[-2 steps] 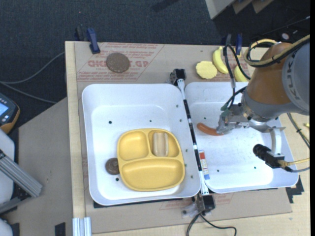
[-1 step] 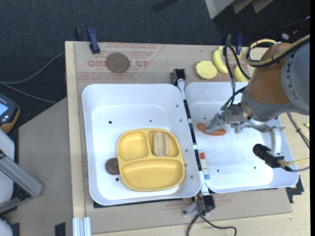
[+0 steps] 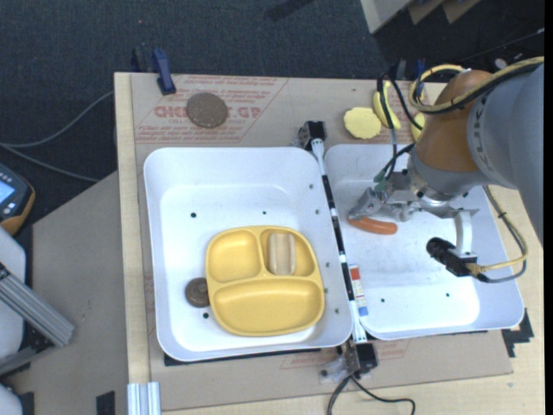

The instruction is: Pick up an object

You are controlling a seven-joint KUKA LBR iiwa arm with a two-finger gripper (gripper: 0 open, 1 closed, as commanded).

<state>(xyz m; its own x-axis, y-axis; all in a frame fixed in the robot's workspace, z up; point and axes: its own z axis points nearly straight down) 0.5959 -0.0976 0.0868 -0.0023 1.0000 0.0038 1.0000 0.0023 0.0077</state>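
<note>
Inspector: Desk (image 3: 130, 232) carries two white bins. Your yellow divided plate (image 3: 263, 281) sits in the left bin (image 3: 164, 232).

Operator: And the right bin (image 3: 432, 309)?

Inspector: An orange sausage (image 3: 377, 226) lies near its left wall. Your end effector (image 3: 380, 199) hangs just above it; finger spread, I cannot tell.

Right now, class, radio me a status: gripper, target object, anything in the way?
Gripper low in right bin, beside orange sausage. Grip unconfirmed. Nothing else near the sausage.
</note>
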